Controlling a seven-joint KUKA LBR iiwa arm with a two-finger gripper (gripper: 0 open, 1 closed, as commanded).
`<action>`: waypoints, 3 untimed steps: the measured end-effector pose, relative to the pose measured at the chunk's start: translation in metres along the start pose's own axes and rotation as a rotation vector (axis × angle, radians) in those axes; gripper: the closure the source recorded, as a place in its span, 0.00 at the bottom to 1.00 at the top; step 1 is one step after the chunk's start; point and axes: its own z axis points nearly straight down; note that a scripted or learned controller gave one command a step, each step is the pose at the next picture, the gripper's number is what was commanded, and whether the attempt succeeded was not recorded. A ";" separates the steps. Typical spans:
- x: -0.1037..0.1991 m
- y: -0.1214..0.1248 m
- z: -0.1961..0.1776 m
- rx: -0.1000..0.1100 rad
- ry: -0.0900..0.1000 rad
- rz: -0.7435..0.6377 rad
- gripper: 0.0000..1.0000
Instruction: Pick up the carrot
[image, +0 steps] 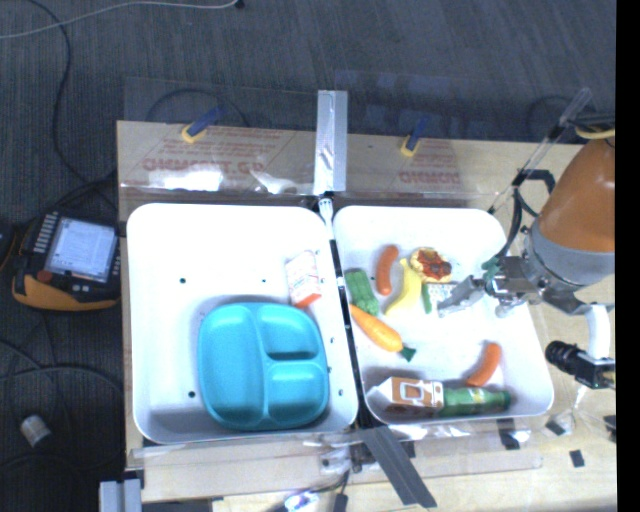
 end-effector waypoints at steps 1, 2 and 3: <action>0.065 -0.030 0.107 0.001 0.000 0.072 0.00; 0.045 0.037 0.114 -0.012 -0.001 -0.011 0.00; 0.054 0.039 0.114 -0.016 -0.010 -0.272 0.00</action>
